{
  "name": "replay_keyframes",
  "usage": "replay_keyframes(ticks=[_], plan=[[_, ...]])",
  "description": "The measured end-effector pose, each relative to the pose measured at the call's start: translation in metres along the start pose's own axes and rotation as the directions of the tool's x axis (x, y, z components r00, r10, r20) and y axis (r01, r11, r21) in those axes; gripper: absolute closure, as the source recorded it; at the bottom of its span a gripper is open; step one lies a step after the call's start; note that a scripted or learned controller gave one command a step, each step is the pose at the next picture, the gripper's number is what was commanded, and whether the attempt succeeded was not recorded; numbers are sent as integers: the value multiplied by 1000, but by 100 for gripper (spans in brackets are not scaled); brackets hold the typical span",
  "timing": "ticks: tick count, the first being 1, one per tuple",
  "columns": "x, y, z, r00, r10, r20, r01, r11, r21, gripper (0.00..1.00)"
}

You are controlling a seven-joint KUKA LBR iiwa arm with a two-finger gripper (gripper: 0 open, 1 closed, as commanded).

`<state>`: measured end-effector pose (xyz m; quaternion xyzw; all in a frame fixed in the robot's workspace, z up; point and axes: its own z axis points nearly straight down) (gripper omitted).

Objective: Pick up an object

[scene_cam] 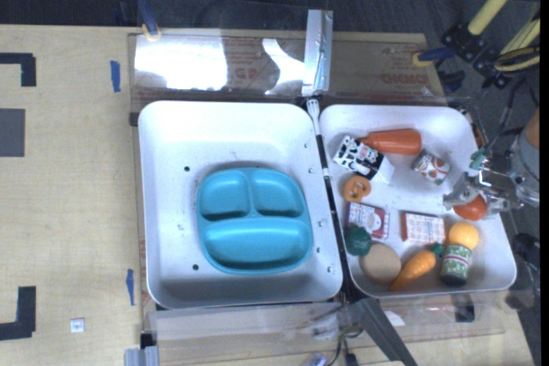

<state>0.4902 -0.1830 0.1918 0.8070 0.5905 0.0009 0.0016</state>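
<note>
A: Jaws status? Gripper (pixel 474 184) sits low at the right bin's (pixel 446 120) right wall.
B: Can't tell the opening. A red-orange toy (pixel 470 207) lies right under it, an orange ball (pixel 463 234) just below that.

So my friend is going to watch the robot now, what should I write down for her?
Gripper: at the right bin's right edge, over a red-orange round toy; no grasp visible.
Things: toy food sits in the right bin, including a long orange-red sausage, an orange carrot and a beige egg. The blue divided tray lies in the left bin.
Done: nothing lifted.
Left: grab one object and lift it.
</note>
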Motion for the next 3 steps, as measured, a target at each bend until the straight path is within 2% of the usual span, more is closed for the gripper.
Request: replay_keyframes(ticks=[1, 2, 3], plan=[[95, -40, -23, 996, 84, -1, -84, 996, 8, 100], [99, 8, 85, 975, 222, 1, -222, 975, 4, 100], [137, 59, -36, 913, 409, 1, -409, 913, 3, 100]])
